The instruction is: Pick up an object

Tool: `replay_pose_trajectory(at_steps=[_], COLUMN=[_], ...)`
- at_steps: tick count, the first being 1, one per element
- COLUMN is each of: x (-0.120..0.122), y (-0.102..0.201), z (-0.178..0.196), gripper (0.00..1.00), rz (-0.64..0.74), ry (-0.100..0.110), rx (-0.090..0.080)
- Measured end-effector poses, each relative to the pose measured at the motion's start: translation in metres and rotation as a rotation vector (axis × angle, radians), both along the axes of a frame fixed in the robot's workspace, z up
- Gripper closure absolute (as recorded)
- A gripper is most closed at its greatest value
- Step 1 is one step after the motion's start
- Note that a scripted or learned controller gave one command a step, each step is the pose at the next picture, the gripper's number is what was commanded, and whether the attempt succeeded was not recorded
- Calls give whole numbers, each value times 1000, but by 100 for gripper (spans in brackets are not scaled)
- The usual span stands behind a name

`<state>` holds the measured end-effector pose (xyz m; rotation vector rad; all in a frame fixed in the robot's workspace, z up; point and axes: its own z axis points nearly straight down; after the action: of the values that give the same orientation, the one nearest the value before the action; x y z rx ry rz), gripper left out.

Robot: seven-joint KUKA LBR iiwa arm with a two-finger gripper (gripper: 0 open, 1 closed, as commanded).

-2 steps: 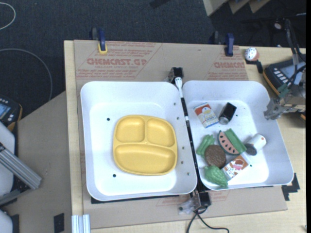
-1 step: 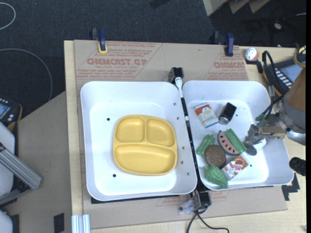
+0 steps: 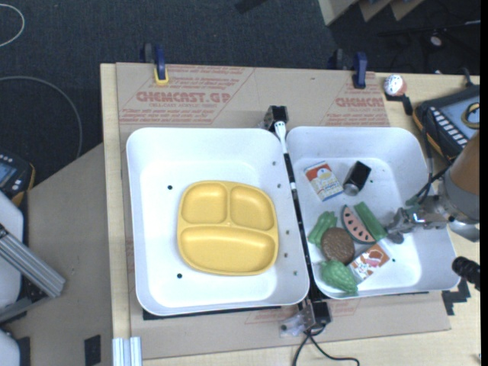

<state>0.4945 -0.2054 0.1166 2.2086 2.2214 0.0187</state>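
Two white bins sit side by side; the left bin [image 3: 145, 204] carries a yellow plate [image 3: 227, 228]. From the right, the arm [image 3: 467, 181] reaches low over the right bin [image 3: 408, 147]. Its gripper [image 3: 399, 227] hangs beside a watermelon slice [image 3: 355, 224]; its grip state I cannot tell.

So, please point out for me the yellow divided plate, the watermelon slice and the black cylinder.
yellow divided plate [image 3: 226, 227]: camera view, on the ridge above its large lower compartment.
watermelon slice [image 3: 354, 225]: camera view, on the red flesh.
black cylinder [image 3: 356, 177]: camera view, on the middle of its side.
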Motion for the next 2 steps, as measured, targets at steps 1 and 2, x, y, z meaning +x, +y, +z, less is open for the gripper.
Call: replay_pose_trajectory(at_steps=[1,2], x=[-14,-14], y=[89,100], z=[44,-32], gripper=[100,100], rz=[3,-7], ry=[11,10], rx=[1,-3])
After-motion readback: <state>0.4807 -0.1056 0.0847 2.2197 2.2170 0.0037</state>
